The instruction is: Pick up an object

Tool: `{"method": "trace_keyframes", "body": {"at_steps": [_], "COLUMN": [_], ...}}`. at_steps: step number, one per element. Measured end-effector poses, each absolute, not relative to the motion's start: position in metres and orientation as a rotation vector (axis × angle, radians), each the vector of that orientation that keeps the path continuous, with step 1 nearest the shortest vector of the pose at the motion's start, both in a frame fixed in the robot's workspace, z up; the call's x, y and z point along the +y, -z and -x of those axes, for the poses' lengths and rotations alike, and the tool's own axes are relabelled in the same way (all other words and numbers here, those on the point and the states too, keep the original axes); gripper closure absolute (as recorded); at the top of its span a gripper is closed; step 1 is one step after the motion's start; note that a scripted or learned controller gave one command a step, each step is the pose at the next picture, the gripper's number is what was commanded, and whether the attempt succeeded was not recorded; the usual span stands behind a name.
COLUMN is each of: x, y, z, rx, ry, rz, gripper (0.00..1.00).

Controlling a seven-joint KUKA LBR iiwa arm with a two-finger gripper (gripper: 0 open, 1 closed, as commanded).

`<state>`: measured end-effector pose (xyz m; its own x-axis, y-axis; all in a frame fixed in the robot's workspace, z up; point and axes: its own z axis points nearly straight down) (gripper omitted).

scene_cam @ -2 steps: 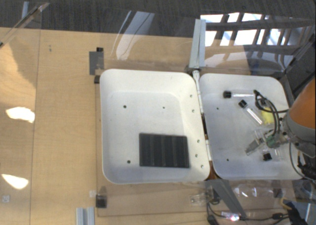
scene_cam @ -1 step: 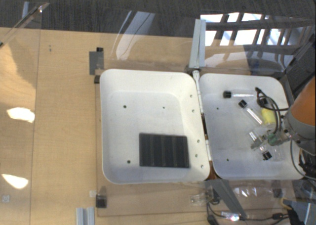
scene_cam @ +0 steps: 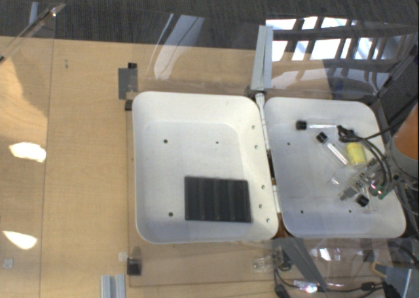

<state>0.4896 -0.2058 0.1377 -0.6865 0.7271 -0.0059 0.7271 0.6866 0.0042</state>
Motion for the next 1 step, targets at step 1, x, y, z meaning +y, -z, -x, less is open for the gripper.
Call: {"method": "trace_keyframes", "body": {"at_steps": [1], "x": [-0.2050], "y": [-0.2863], "z": [-0.4901], "rx": [3.005], "ry": [0.000], "rz": [-0.878], "gripper": [1.00]}}
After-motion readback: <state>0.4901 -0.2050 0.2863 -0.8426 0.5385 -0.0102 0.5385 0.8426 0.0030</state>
